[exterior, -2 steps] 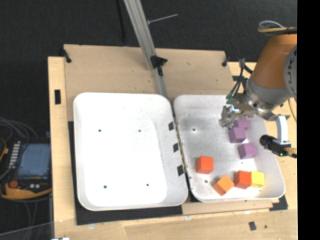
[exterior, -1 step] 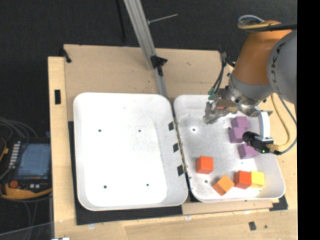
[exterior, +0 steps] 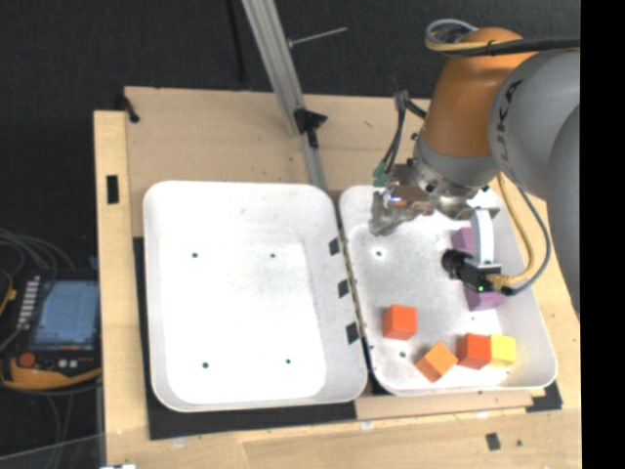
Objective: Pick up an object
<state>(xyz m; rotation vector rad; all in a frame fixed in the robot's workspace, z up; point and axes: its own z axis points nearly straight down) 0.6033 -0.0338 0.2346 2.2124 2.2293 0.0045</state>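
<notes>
Approach step: gripper [exterior: 389,215], finger state untellable, hangs at the right bin's [exterior: 518,384] eleven o'clock; next, descend toward the orange cube [exterior: 398,320] at six o'clock.

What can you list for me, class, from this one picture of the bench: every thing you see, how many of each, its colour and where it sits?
bins: 2, white, side by side on the bench
orange blocks: 2, orange, right bin, one near the bin's middle, one at its near edge
red block: 1, red, right bin, near edge, between the near orange block and the yellow one
yellow block: 1, yellow, right bin, near right corner
purple block: 1, purple, right bin, right side, partly hidden behind the arm's fittings
bench: 1, tan wood, under both bins
arm: 1, grey with orange band, over the right bin
gripper: 1, dark metal, over the right bin's far left corner
</notes>
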